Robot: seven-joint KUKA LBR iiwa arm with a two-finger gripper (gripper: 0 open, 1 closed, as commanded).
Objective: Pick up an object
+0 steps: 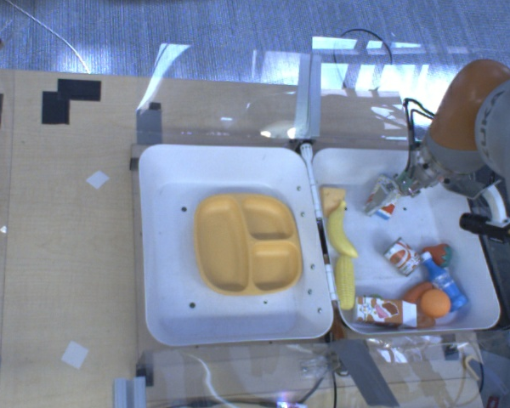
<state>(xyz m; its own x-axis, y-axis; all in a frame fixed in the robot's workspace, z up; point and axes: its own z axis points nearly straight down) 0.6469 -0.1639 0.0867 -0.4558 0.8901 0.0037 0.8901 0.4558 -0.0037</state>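
My gripper (405, 184) hangs low over the back of the right bin (459, 219), reaching in from the right. A small silver packet with red and blue print (380, 201) lies tilted just left of the gripper's tip, touching or nearly touching it. Whether the packet is gripped is hidden at this angle. Along the bin's left wall lie a yellow banana (342, 233), a corn cob (344, 280) and a pale yellow block (331, 197).
In the right bin's front half lie a small red-and-white can (400, 257), a blue bottle (444, 282), an orange ball (435, 303), a red-orange piece (443, 252) and a flat carton (382, 311). The left bin (166, 228) holds a yellow divided plate (246, 243).
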